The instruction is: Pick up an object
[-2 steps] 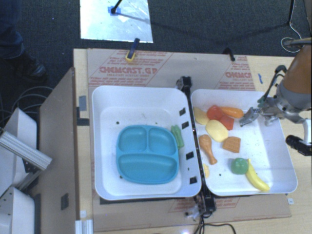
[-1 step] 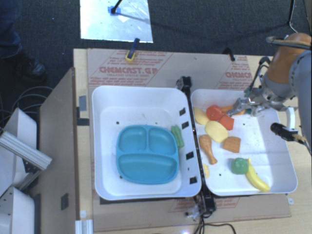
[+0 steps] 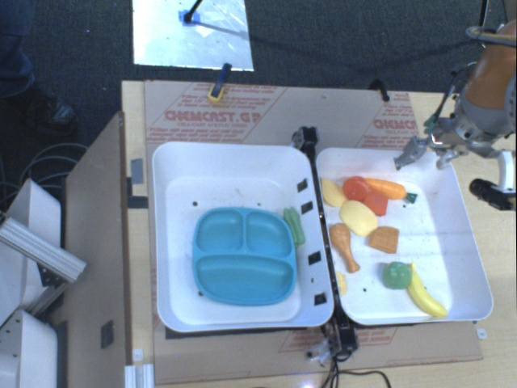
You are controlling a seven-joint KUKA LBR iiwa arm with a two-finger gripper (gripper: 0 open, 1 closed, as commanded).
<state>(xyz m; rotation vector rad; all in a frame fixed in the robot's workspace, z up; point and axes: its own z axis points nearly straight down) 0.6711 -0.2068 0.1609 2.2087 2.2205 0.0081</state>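
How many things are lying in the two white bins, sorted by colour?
Blue: 1, the divided plate
Green: 2, the pod beside the plate, the round piece
Yellow: 4, the banana, the pale lump, the wedge, the small bit
Orange or tan: 3, the carrot, the drumstick, the block
Red: 1, the red piece
Total: 11

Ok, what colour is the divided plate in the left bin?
Light blue; the divided plate shows clearly in the camera view.
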